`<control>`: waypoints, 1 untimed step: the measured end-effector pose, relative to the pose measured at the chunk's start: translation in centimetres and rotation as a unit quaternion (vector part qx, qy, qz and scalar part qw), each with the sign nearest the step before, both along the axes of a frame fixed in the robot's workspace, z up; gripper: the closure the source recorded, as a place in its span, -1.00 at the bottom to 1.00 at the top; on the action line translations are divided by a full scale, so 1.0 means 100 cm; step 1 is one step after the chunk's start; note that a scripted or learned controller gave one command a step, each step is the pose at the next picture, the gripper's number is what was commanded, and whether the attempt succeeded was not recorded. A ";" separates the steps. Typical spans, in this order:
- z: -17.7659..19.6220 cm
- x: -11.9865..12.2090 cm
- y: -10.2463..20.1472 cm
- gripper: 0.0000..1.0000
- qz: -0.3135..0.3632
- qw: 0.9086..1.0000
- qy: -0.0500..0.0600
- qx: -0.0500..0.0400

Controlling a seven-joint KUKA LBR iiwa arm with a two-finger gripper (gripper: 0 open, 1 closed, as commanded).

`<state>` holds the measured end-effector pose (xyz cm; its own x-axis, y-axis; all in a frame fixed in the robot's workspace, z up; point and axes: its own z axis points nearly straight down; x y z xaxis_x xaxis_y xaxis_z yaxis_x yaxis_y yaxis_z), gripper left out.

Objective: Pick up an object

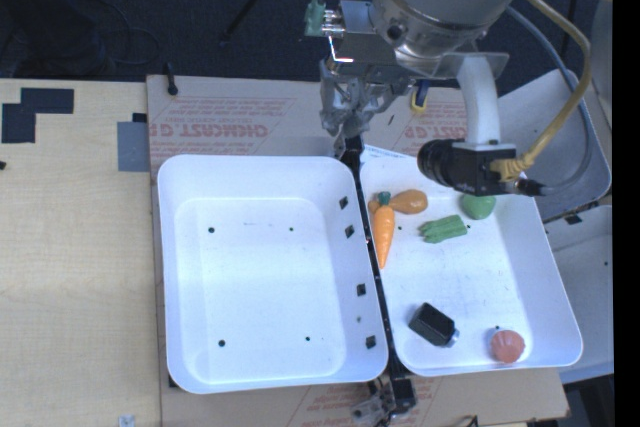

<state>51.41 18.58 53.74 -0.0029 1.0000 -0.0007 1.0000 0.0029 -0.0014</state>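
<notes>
- We see the gripper (345, 120) above the bins' far edge; whether it is open, we cannot tell.
- Carrot (382, 232) lies in the right bin (540, 255), by the divider.
- Step: approach. Next: descend over the carrot.

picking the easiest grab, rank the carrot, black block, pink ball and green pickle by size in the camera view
1. carrot, clearly the longest
2. green pickle and black block, too alike to rank; the block is nearer the camera
3. pink ball, smallest, though close to the block
</notes>
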 end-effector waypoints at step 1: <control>-0.048 -0.040 0.047 1.00 0.000 1.000 0.003 -0.001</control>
<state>47.44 23.31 48.93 -0.0029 1.0000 -0.0029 1.0000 0.0029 -0.0078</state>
